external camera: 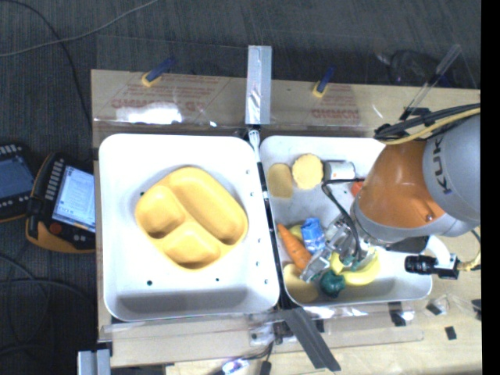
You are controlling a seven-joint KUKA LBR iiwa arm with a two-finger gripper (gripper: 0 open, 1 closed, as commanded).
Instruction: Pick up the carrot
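I see the left bin taken up mostly by a yellow divided plate, with bare floor around it. In the crowded right bin, the carrot lies against the left wall. The gripper hangs just right of it over the clutter; I cannot tell its opening.

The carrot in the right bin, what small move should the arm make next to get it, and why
Probably a short shift toward the bins' divider, then down. The carrot lies near the right bin's divider-side wall, while the gripper sits just off its side, over a blue item and other toys. Centring above the carrot first should keep it from catching the wrong thing.
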